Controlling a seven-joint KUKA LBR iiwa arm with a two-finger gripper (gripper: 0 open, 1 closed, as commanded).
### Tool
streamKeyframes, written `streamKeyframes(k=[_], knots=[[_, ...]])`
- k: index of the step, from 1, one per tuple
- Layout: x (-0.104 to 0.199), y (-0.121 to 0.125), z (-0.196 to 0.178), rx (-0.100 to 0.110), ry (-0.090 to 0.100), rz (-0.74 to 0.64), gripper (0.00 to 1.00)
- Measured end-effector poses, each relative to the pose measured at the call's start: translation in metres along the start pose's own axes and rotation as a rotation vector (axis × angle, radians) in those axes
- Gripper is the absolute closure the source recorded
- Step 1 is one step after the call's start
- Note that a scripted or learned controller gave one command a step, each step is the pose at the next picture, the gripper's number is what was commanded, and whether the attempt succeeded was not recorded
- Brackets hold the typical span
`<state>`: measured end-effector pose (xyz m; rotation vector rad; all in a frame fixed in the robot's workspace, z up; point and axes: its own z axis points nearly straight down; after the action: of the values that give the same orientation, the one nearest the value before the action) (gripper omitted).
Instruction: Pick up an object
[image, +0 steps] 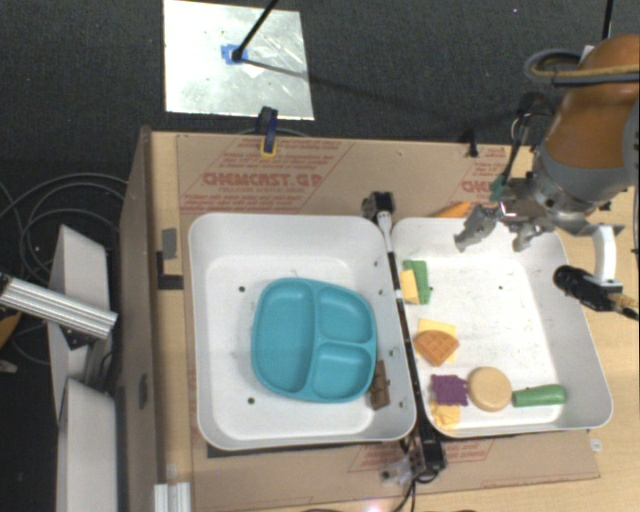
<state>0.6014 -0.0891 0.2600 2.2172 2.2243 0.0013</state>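
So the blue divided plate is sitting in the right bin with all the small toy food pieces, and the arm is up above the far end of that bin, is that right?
Not quite. The camera view shows the blue divided plate in the left bin, apart from the small toy food pieces, which lie in the right bin. The rest stands: the gripper is above the right bin's far end.

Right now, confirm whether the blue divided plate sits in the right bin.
No, the blue divided plate lies in the left bin.

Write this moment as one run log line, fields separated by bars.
gripper: open, holding nothing | position: above right bin top edge | toy pieces: lower left of right bin | blue plate: in left bin
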Motion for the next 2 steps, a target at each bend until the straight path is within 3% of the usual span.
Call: streamKeyframes(k=[1,2], knots=[[0.006,-0.111,0.120,0.018,0.004,0.005,0.00],[-0.012,-0.116,0.178,0.004,0.001,0.004,0.00]])
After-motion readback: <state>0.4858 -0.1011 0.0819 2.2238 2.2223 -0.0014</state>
